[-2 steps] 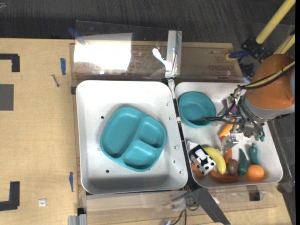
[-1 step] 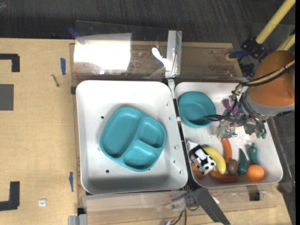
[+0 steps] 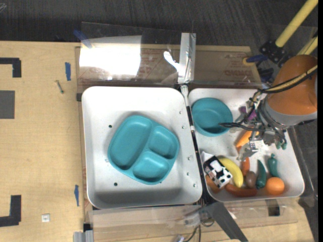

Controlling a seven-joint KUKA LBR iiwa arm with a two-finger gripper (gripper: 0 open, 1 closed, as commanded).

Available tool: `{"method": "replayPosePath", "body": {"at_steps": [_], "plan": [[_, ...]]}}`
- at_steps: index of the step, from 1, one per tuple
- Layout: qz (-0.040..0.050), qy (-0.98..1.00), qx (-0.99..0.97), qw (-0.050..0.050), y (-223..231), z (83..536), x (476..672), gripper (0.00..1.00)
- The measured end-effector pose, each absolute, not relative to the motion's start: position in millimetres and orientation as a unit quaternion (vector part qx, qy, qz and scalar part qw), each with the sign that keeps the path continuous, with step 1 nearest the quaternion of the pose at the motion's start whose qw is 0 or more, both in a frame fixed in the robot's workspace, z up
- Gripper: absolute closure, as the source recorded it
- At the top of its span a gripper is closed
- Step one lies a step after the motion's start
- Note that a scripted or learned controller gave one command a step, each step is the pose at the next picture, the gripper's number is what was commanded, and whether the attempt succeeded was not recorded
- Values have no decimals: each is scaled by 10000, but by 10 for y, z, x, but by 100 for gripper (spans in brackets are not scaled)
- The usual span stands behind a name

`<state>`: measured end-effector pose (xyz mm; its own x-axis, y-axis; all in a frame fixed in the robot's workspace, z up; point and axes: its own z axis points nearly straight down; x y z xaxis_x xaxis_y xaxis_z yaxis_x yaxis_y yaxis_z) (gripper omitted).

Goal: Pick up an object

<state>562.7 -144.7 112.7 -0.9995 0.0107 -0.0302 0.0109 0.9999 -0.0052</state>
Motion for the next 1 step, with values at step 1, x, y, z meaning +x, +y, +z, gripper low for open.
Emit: {"method": "replayPosePath", "body": {"at_steps": [1], "plan": [[-9,9990,435,76,-1378,892,5237,0]]}}
